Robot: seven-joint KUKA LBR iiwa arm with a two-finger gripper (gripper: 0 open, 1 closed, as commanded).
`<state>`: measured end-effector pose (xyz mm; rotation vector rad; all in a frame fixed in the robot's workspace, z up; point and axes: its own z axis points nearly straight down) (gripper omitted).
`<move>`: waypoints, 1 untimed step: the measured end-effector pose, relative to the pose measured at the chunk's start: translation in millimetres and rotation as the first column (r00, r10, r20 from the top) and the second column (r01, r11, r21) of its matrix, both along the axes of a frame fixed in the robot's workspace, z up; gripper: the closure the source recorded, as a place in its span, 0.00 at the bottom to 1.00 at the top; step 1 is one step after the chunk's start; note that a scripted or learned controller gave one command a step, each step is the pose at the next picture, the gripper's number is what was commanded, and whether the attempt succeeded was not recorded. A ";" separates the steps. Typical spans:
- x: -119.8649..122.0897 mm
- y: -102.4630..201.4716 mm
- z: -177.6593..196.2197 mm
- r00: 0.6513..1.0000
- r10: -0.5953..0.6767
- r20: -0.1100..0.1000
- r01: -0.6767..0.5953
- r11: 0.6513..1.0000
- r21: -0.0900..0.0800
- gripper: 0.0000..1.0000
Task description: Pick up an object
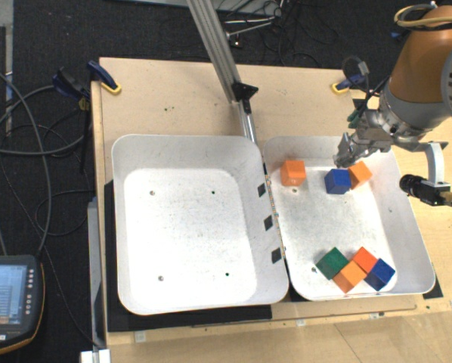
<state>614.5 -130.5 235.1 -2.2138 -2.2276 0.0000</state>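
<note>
The right bin (407, 225) holds several blocks. An orange block (292, 172) lies near its far left. A blue block (337, 181) and a smaller orange block (360, 174) sit touching each other further right. My gripper (348, 155) hangs just above and behind that pair, its dark tip close to the blue block's far edge. At the bin's near right, a green block (332, 263), two orange blocks (364, 260) (350, 277) and a blue block (379, 274) are bunched together.
The left bin (128, 203) lies beside the right one on the wooden bench. A metal pole (215, 44) slants in from the top to the bins' joint. Blue clamps (99, 72) grip the bench's far corners. A black fitting (426, 190) sticks out by the right bin's edge.
</note>
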 end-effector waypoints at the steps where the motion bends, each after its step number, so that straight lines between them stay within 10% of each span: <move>1: -11.3 43.4 -4.1 1.000 0.000 -0.001 0.000 1.000 0.000 1.00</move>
